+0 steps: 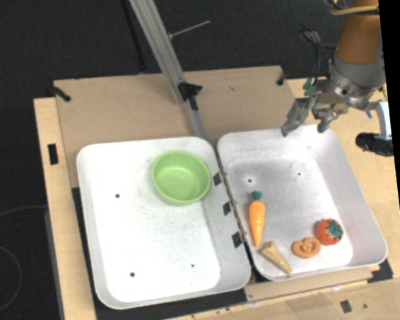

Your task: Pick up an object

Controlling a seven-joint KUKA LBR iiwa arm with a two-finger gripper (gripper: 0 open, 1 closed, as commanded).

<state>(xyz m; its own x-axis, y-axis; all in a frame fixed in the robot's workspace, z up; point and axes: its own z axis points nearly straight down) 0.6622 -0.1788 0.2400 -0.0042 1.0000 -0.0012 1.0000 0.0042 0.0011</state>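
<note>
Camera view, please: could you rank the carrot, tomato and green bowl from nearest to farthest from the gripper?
From the gripper, open over the right bin's far edge:
1. Carrot, right bin, left side.
2. Tomato, right bin, near corner; close to the carrot's distance.
3. Green bowl, left bin.

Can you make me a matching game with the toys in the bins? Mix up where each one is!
Things:
1. green bowl
2. carrot
3. tomato
4. gripper

Places:
A. near the right bin's front right corner
B. in the left bin, toward the back
C. above the right bin's far edge
D. in the right bin, close to its left wall

Pairs: 1-B, 2-D, 3-A, 4-C
</note>
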